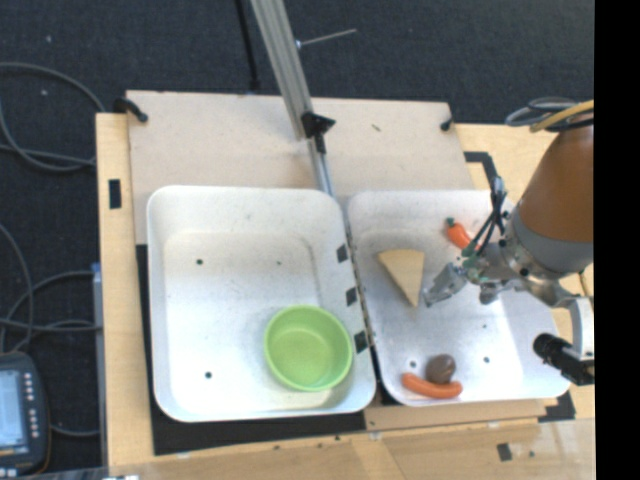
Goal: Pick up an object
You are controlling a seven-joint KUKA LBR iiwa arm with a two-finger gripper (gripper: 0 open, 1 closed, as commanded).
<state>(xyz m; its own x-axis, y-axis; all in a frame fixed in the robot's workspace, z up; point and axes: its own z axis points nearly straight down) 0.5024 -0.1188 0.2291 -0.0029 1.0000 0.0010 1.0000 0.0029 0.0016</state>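
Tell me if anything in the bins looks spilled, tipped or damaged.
Nothing stands out. The green bowl sits upright in the left bin. In the right bin lie a tan wedge, a small orange piece, and a brown lump touching an orange stick. The gripper is beside the wedge.

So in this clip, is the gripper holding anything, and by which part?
Nothing shows between the fingers. The gripper is low in the right bin, its tip right by the cheese wedge, whether touching it is unclear.
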